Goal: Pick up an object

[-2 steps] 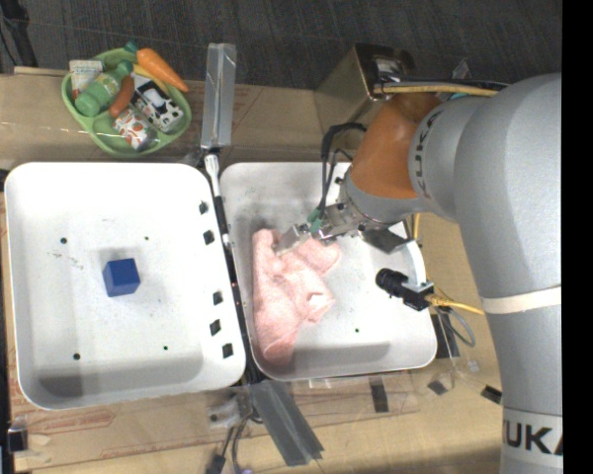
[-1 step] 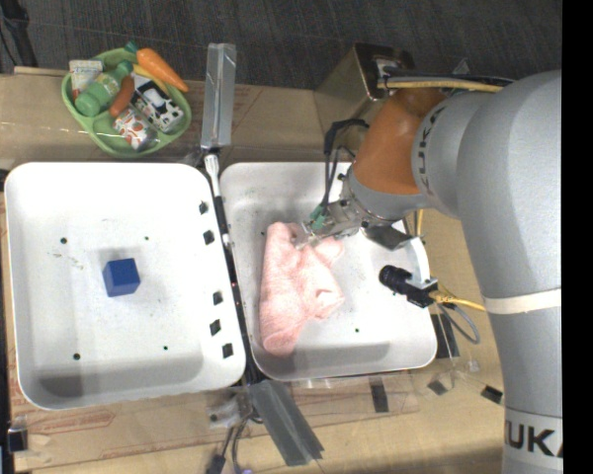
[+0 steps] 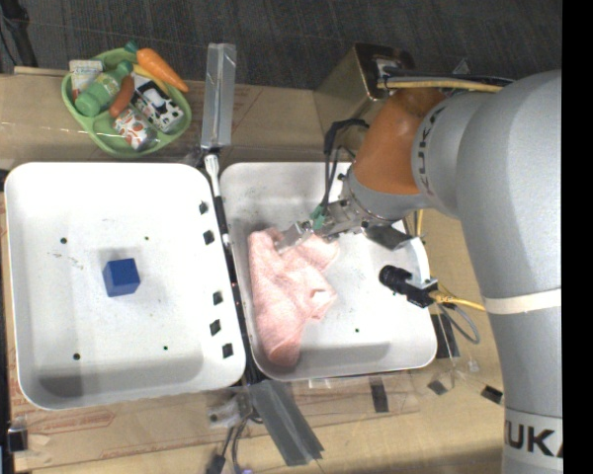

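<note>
A crumpled pink cloth lies along the left side of the right bin. A small blue cube sits in the left bin, left of its middle. My gripper hangs low over the right bin, right at the upper edge of the pink cloth, with the arm reaching in from the right. From this angle I cannot make out whether anything is held.
A green bowl holding toy food, including an orange carrot, stands on the bench behind the left bin. A grey divider bar runs between the bins at the back. The arm's bulk covers the right bin's right side.
</note>
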`<state>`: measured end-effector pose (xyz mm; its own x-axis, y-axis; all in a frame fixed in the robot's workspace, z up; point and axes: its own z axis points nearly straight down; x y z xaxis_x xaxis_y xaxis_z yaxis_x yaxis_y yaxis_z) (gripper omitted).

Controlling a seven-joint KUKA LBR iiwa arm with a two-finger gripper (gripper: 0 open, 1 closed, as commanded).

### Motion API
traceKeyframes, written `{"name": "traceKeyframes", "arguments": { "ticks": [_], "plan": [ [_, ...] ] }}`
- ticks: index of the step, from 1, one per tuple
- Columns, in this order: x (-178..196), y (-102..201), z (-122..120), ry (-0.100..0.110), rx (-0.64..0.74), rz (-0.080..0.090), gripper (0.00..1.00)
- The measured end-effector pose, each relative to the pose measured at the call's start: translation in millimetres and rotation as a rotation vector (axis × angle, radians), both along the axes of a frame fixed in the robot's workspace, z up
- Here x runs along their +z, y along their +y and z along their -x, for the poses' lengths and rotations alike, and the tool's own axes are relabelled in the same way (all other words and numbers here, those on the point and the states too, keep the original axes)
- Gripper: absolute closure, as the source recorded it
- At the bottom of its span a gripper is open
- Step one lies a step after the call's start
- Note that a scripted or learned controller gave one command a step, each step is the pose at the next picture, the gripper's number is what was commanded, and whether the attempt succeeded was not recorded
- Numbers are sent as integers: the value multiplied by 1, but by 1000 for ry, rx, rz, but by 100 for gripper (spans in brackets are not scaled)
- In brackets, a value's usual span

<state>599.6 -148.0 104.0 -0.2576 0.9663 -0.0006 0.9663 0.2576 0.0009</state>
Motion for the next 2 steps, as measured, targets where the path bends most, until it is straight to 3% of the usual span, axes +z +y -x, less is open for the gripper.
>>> {"name": "traceKeyframes", "arguments": {
  "ticks": [1, 2],
  "plan": [
    [-10, -46, -2, -2, -37, 1, 0],
    [1, -45, -3, -3, -33, 0, 100]
  ]
}}
